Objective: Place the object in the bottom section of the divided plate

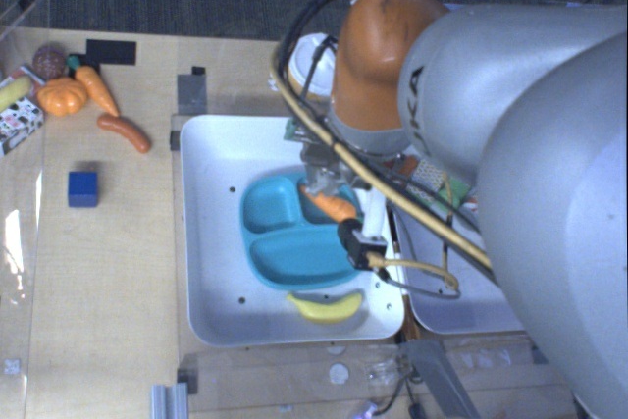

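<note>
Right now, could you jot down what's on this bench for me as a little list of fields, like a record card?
arm: grey with orange band, reaching in from the right over the left bin
pincer: low over the blue divided plate, fingers not clear to see
orange object: at the pincer's tip, by the plate's upper right section; held or not, cannot tell
bottom section: nothing in it yet
banana: in the bin, just below the plate
outside the bins: blue cube, toy foods at upper left

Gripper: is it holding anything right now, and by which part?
Cannot be told. The gripper sits right over an orange carrot above the blue divided plate.
</note>
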Controlling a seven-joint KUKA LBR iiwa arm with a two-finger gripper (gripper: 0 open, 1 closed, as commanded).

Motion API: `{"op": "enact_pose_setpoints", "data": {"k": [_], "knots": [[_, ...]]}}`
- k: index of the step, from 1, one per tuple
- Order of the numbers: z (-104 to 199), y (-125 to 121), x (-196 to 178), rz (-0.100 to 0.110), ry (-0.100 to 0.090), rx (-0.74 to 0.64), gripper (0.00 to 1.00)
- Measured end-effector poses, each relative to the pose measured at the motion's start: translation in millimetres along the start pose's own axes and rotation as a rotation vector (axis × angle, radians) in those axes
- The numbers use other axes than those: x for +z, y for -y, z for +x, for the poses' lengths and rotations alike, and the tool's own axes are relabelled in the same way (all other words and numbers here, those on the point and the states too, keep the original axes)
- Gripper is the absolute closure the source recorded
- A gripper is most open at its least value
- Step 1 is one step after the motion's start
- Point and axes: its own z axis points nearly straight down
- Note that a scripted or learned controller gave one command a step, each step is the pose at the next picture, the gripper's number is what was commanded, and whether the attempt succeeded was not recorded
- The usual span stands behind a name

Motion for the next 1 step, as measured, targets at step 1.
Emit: {"op": "enact_pose_setpoints", "data": {"k": [1], "knots": [[-1.4, 60.4, -38.0, 0.001, -0.001, 0.107, 1.0]]}}
